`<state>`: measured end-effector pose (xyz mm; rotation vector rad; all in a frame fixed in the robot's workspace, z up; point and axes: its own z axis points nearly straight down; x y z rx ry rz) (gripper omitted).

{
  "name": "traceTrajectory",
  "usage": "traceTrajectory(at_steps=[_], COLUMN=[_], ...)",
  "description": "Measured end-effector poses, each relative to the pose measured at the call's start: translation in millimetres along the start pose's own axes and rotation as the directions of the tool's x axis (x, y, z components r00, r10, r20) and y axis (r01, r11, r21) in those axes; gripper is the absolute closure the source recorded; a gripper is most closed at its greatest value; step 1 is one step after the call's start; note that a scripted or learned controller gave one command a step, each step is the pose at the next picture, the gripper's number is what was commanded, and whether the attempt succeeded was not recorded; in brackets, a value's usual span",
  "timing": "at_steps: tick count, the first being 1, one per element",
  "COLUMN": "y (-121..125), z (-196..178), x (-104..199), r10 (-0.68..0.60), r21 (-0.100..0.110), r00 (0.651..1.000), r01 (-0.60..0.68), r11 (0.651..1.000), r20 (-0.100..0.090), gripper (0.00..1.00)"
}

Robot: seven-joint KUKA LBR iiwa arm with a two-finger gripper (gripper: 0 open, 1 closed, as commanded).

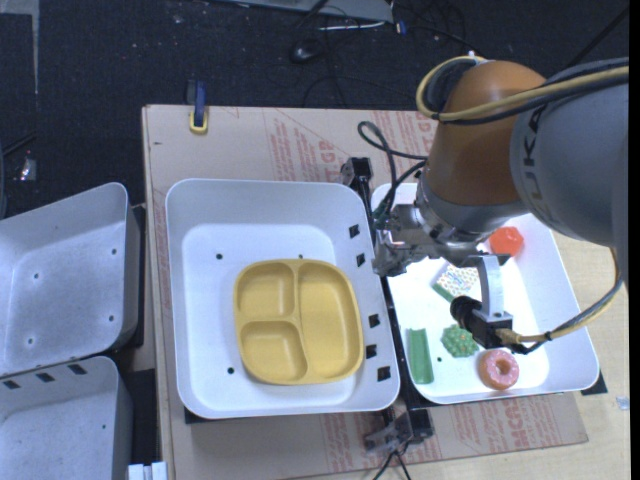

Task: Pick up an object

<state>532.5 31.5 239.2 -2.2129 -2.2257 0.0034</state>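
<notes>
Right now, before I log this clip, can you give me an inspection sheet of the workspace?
Surface: bench board bearing the left bin and the right bin, side by side.
Job's things: yellow divided plate in the left bin; green bar, pink doughnut, green bumpy piece, orange piece and patterned packet in the right bin.
Clutter: blue and yellow clamp at the board's far edge.
Grippers: gripper low at the right bin's left edge; open or shut cannot be told.
Cables: black cables on the floor behind the bench.
Surroundings: dark floor; white panels left of the bench.
</notes>
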Motion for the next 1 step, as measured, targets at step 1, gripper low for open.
traceTrajectory(at_steps=[1], y=[-16.1], z=[-7.7], x=[50.4], r10=[-0.002], r21=[-0.002], r00=[1.000], r01=[0.002], r11=[1.000], r20=[-0.001], gripper=[1.00])
